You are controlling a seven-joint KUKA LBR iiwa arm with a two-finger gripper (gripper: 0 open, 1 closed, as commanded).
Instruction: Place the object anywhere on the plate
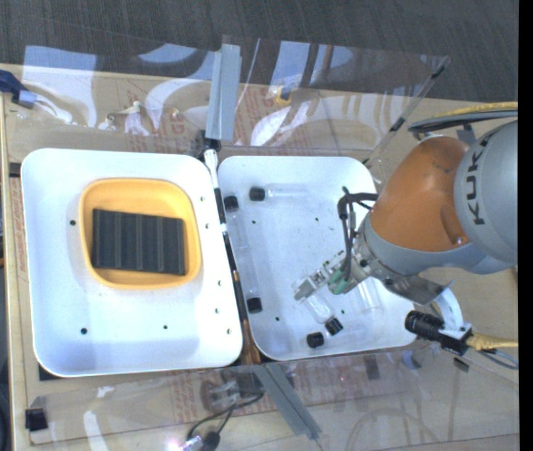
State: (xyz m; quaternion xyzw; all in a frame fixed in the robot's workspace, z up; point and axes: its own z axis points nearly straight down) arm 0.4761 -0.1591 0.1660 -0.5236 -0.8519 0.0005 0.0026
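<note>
Your gripper [315, 287] is low in the right bin [285, 186]; whether it is open, closed or grasping something, I cannot tell. The object [321, 303] beside it seems clear, small and light, probably slippery and maybe fragile, so take it across the middle. The yellow plate [139, 195] waits in the left bin [50, 252]. Lift over the rims between both bins; above them you have free room.

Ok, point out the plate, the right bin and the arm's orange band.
Plate [106, 194]: camera view, its yellow rim.
Right bin [280, 224]: camera view, bare floor.
Orange band [416, 200]: camera view, its middle.
</note>
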